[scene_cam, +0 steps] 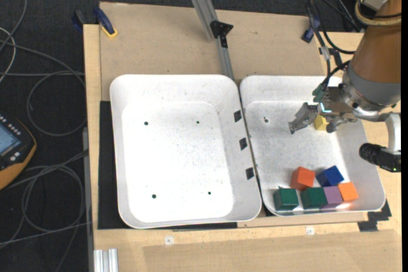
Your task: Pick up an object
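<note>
Overhead, the gripper (pixel 317 119) hung above the upper part of the right bin (pixel 274 156), its fingers spread apart with a small yellow block (pixel 320 123) seen between them; whether the fingers touched the block could not be told. Six more blocks clustered at the bin's lower right: an orange-red block (pixel 303 177), a blue block (pixel 331 175), an orange block (pixel 348 191), a purple block (pixel 333 195) and two green blocks (pixel 287 199). The left bin (pixel 127 156) lay beside it.
</note>
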Robot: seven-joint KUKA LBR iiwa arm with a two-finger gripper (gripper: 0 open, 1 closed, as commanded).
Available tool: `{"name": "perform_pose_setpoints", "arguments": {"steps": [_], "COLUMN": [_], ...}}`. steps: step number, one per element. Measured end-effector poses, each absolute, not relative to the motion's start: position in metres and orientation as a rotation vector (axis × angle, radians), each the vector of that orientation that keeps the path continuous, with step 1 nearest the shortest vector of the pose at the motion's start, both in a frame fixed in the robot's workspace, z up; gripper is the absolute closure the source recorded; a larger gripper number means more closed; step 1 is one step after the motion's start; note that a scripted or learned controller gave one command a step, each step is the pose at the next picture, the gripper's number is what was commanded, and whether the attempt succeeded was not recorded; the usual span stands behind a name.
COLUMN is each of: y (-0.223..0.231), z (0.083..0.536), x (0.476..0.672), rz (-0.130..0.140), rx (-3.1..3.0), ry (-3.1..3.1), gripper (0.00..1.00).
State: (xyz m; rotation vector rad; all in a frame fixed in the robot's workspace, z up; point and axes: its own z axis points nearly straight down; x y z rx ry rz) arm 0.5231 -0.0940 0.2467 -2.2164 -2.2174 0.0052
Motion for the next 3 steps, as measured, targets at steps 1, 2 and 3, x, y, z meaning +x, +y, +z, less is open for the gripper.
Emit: {"name": "perform_pose_setpoints", "arguments": {"steps": [1, 2, 3], "y": [-0.094, -0.104, -0.111], "z": [0.249, 0.199, 0.152], "x": [0.524, 0.525, 0.527], "rz": [-0.001, 0.006, 0.006], "rx": [-2.22, -2.219, -2.218], "ry": [-2.221, -2.215, -2.216], "gripper": [0.0, 0.0, 0.0]}}
